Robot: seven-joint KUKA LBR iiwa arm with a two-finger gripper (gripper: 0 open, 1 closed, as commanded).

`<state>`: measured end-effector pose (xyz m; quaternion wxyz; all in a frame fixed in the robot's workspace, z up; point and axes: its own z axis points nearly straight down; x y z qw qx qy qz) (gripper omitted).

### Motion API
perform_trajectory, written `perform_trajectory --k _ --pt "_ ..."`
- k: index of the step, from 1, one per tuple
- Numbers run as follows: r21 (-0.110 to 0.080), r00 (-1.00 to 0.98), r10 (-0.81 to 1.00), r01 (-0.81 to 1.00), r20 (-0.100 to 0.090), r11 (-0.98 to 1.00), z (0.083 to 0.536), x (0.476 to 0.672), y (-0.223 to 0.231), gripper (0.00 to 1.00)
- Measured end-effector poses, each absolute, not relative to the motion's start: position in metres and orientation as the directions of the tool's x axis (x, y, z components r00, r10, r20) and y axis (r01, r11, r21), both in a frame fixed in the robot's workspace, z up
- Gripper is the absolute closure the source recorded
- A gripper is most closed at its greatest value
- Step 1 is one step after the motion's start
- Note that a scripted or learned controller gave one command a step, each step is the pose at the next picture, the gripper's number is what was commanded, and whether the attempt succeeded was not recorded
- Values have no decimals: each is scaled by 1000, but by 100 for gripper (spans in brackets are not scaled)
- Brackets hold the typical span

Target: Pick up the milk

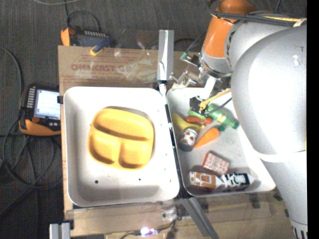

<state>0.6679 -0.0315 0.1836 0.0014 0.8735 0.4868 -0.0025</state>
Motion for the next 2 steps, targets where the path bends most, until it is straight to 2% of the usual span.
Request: perform_trajectory --k 1,2 --pt "-3 706 709 709 -6 -706 174 579 -106 0" --pt "-3 627 779 779 -4 -627 189 527 -165 0"
